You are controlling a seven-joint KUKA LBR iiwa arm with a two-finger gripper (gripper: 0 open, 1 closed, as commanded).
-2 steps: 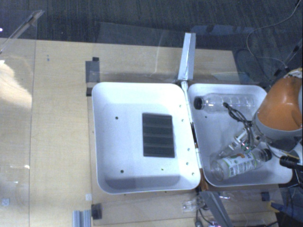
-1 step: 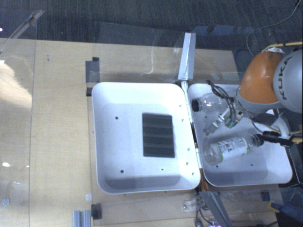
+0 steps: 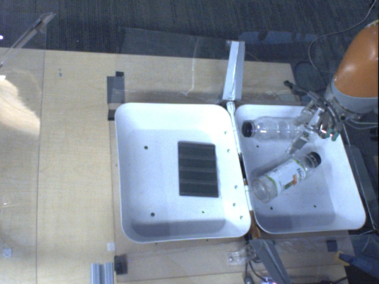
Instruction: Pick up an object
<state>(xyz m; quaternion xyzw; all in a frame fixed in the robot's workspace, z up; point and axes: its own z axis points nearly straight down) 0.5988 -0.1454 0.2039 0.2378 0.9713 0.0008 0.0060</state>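
Two shallow white bins sit side by side on the wooden bench (image 3: 65,176). The left bin (image 3: 136,158) holds a dark ribbed rectangular pad (image 3: 198,168), lying flat near its middle with its long side running from 12 to 6 o'clock.

The right bin (image 3: 331,206) holds two clear plastic bottles. The first clear bottle (image 3: 269,128) lies on its side toward 11 o'clock of that bin, its dark cap pointing to 9 o'clock, close to the bin's left wall. The second bottle (image 3: 284,177), with a white label bearing small coloured marks, lies on its side near the bin's middle, tilted so that its dark cap points to about 2 o'clock and its base to about 8 o'clock. The two bottles lie near each other but apart.

The arm comes in from 3 o'clock, its orange band (image 3: 360,64) at the upper right corner of the view. The end effector (image 3: 309,132) hangs over the 1 o'clock part of the right bin, just beside the base end of the first bottle and above the cap of the labelled one. I cannot tell whether it is open or closed, and no bottle is seen gripped in it.

A metal bracket (image 3: 233,71) stands at 12 o'clock between the two bins.
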